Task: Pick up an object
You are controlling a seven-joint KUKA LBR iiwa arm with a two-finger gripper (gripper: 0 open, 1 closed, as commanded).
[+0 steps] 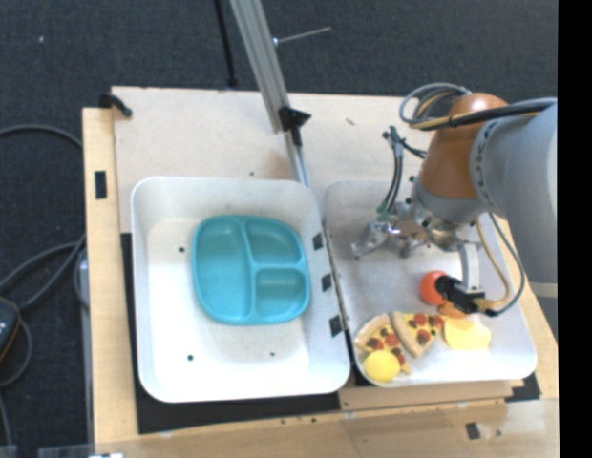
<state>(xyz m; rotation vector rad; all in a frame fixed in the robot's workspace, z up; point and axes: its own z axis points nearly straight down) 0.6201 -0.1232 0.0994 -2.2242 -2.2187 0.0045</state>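
My gripper [384, 244] hangs over the upper part of the right bin [377, 289], open, with nothing between its fingers. The toy food lies below it along the bin's front edge. There is an orange ball [433, 286], two pizza slices [417, 330], a yellow lemon [380, 364] and a yellow cheese piece [466, 334]. The orange ball is the nearest, a little to the gripper's lower right. The grey arm [506, 170] reaches in from the right and hides the bin's far right corner.
The left bin [148, 256] holds a teal divided plate [250, 269]. A slanted metal post [263, 55] rises behind the bins, near their dividing wall. Cables loop from the wrist down toward the orange ball.
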